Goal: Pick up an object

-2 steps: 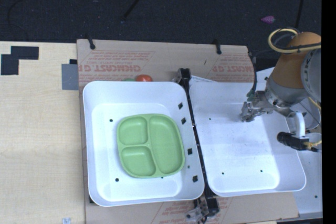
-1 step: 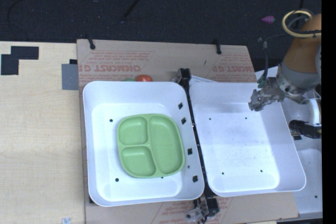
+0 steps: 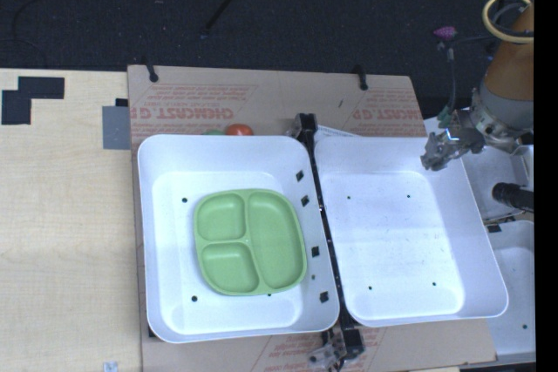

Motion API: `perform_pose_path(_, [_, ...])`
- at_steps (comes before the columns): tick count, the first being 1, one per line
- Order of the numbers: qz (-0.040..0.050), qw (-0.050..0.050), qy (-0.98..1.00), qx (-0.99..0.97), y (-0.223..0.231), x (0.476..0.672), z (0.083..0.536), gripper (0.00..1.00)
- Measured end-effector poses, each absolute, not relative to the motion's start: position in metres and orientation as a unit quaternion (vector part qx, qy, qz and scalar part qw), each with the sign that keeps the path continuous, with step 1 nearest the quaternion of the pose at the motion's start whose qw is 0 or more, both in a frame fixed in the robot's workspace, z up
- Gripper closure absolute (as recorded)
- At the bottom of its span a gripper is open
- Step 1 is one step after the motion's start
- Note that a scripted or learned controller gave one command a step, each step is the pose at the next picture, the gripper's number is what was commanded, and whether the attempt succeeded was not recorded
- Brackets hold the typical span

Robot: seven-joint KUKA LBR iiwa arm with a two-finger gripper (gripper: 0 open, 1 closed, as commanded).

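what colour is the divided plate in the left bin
Light green, plain with no pattern. The divided plate shows best in the camera view, lying in the left bin.

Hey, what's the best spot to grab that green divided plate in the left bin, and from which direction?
Probably the green plate by its raised outer rim, coming straight down, one finger inside a compartment and one outside. It lies flat on the floor of the left bin, so its broad face offers no hold.

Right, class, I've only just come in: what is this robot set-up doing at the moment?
A grey robot arm with an orange band reaches in from the right, and its gripper sits over the far right corner of the right bin. It holds nothing that can be seen. In the left bin lies a green divided plate, untouched. A small red-orange object peeks out behind that bin's far rim. No pick-up has happened yet.
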State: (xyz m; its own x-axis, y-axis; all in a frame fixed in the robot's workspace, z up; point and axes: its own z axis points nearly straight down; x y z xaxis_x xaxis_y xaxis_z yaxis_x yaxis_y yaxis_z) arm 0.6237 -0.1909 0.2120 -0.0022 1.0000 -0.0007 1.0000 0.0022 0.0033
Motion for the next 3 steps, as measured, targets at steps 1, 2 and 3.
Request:
perform_pose_path(1, [0.0002,0.000,0.708,0.706,-0.192,0.624,0.228,1.00])
perform_pose_path(2, [0.0005,-0.001,0.709,0.705,-0.137,0.631,0.237,1.00])
perform_pose_path(3, [0.0002,-0.001,0.709,0.705,-0.083,0.634,0.245,1.00])
